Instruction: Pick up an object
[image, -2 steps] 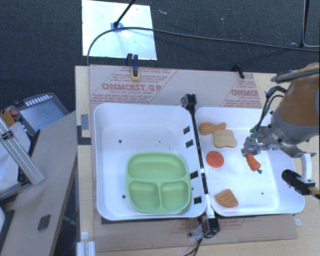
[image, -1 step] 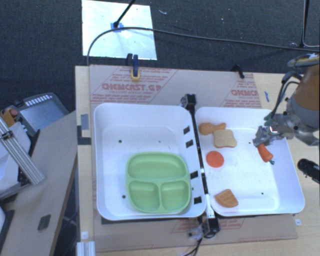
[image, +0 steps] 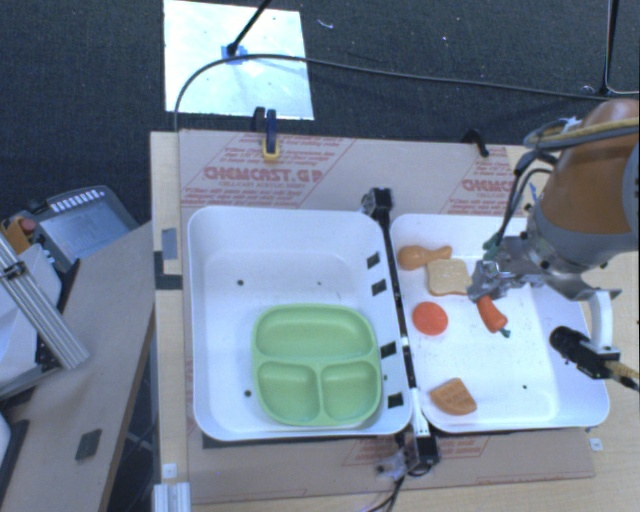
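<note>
The table (image: 300, 165) carries two white bins side by side, with a black clip strip between them. The left bin (image: 230, 250) holds a green tray (image: 316, 363) with three compartments, lying toward the bin's near right corner.

The arm (image: 590, 190), grey with an orange band, reaches over the right bin (image: 560, 400) from the right. Its claw (image: 490, 285) hangs over the middle of that bin, and just beneath its tip an orange carrot (image: 492, 315) slants down and to the right. The carrot's upper end meets the claw tip, but the metal there is too small and blurred to tell whether the claw is apart, together, or clamped on the carrot.

Left of the claw, a slice of toast (image: 448, 277) lies touching or just beside the tip. A drumstick (image: 420, 256) lies above and left of the toast, near the bin's far left corner. A round red-orange tomato (image: 430, 318) sits below the toast, left of the carrot and apart from it. A brown wedge of bread (image: 453, 397) lies near the bin's front edge, well apart from the claw.
</note>
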